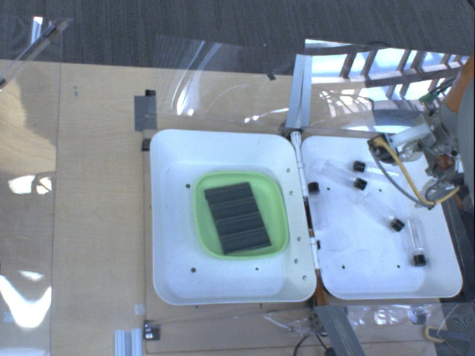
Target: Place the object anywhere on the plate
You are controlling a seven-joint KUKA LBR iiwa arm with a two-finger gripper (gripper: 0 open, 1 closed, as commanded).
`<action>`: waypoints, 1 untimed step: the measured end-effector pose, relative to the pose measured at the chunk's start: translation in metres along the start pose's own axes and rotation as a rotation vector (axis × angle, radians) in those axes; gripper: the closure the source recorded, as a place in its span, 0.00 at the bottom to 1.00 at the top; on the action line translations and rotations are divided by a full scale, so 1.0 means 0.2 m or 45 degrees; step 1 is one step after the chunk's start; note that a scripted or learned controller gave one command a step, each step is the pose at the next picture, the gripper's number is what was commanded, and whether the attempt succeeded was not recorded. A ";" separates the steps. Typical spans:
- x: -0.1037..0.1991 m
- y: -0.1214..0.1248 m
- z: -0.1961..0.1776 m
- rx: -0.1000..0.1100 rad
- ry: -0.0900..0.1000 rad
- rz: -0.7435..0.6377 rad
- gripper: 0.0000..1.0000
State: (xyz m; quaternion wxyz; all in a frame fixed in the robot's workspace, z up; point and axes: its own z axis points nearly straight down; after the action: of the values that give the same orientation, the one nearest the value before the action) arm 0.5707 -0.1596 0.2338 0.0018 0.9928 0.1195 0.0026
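A pale wooden bench (89, 199) is seen from above, and two white bins are carried on it side by side, so that one can serve for picking and the other for placing. The right bin (349, 273) lies directly beneath the pincer; the left bin (171, 273) is set beyond it, well apart from the pincer toward the view's left. The arm (456, 102) is brought in at the right bin's far right corner, with a yellow cable (397, 173) looped below it. A green plate (276, 199) is seated in the middle of the left bin, far from the pincer, presumably so that it can be reached from any side. A dark ridged block (236, 217) is laid flat on the plate, wholly within its rim and slightly turned; if this is the task's thing, the placing is judged to be done. The pincer (438, 165) is held above the right bin's edge, and whether it is spread or pressed together cannot be told. Nearer the pincer, a few clear tubes (416, 242) with black caps are scattered flat on the right bin's floor, apart from one another.
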 end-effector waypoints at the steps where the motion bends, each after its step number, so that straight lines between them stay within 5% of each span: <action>1: -0.25 -0.09 -0.08 0.002 -0.002 0.040 0.00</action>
State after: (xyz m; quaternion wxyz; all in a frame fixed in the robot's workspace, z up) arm 0.5183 -0.1532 0.2485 0.0009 0.9946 0.1040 0.0018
